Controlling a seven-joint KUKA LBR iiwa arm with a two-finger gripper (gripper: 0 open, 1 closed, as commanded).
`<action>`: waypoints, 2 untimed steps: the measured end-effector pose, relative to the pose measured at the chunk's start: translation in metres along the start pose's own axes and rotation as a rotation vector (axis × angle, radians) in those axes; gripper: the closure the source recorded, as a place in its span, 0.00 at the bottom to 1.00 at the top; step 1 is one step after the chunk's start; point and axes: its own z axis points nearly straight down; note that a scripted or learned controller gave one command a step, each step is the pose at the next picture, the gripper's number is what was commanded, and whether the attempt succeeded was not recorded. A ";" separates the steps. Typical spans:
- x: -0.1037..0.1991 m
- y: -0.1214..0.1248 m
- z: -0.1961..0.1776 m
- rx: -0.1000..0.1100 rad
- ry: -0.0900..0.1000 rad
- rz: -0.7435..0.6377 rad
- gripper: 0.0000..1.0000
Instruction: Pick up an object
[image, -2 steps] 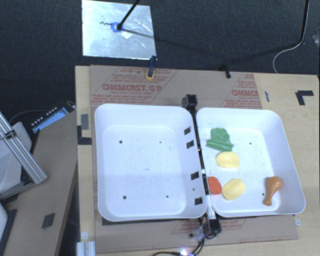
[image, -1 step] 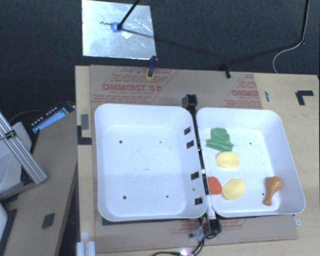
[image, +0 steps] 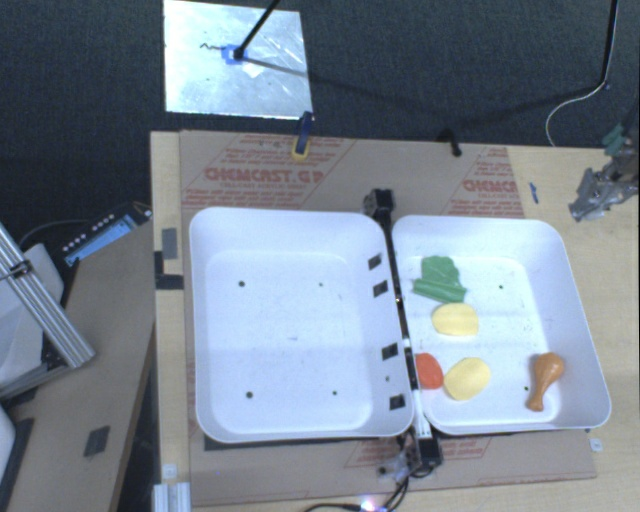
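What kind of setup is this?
Likely a lab grasping testbench: two white bins side by side on a bench, toy food such as a drumstick in the right one, and the gripper at the right edge.

Right bin (image: 575, 300), beside left bin (image: 290, 230), holds five items: leafy piece (image: 440, 279) rearmost, drumstick (image: 544, 377) at its front right.

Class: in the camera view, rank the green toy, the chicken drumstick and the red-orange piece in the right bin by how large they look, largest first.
1. Green toy, the broadest patch.
2. Chicken drumstick, longer but thinner; close to the green toy, so this ranking is unsure.
3. Red-orange piece, plainly the smallest.
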 end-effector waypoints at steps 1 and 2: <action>-0.017 0.007 -0.157 -0.032 -0.011 -0.002 1.00; -0.036 0.069 -0.147 -0.018 -0.007 -0.003 1.00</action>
